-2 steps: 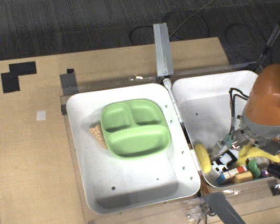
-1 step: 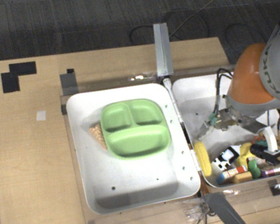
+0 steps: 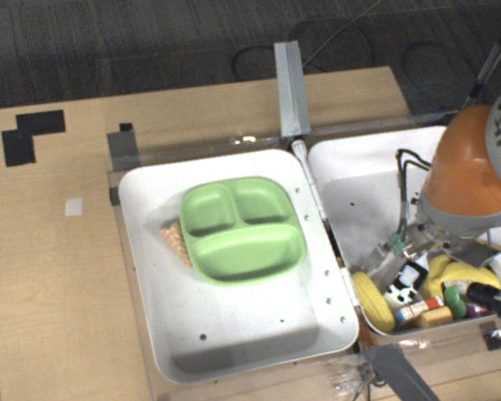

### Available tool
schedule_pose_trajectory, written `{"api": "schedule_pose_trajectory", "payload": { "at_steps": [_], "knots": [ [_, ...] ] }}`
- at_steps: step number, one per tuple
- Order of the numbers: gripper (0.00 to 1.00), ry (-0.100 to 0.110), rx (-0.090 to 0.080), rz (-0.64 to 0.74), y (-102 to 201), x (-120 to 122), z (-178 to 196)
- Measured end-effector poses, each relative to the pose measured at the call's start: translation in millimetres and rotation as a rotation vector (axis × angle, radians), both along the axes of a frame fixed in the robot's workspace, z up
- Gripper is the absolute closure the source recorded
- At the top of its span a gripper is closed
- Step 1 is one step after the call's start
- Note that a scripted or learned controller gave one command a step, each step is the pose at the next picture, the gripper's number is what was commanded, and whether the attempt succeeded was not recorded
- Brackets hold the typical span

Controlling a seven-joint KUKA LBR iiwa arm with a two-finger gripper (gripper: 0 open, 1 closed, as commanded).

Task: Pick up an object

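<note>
Here, two white bins sit side by side on a wooden bench point(image 3: 58, 303). The left bin point(image 3: 173, 332) has lots of open room. A green plate point(image 3: 239, 228) with three parts lies in its upper middle, and bare white floor runs along the bottom and the left side. Something tan and bumpy point(image 3: 175, 244) pokes out from under the plate's left edge. What it is cannot be told.

The right bin point(image 3: 361, 176) is much more crowded. Its top left part is bare, but the grey arm with the orange band point(image 3: 460, 174) covers most of the right side. The pincer point(image 3: 405, 250) reaches down toward the bin's lower part, close to the wall that splits the two bins. Whether the pincer is open or closed cannot be told, because the arm and wires hide it.

The things to pick up lie in a heap in the bottom corner of the right bin, pressed against the lower edge. There is a yellow corn cob point(image 3: 372, 300) by the left wall, a black and white block point(image 3: 401, 293) beside it, a yellow banana point(image 3: 467, 275), and a small green thing point(image 3: 455, 297). The heap sits just below the pincer and very near it. Nothing can be seen held in the pincer.
</note>
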State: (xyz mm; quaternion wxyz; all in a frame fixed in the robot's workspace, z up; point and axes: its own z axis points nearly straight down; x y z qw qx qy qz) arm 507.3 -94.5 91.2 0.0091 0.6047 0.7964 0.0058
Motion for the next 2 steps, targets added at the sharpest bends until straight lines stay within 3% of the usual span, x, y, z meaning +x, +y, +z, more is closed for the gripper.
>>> {"api": "schedule_pose_trajectory", "payload": {
  "at_steps": [1, 2],
  "knots": [
    [0.00, 0.006, 0.015, -0.445, -5.0, -6.9, -0.9],
    [1.00, 0.004, 0.016, -0.442, -5.2, -5.2, 8.3]
  ]
}}
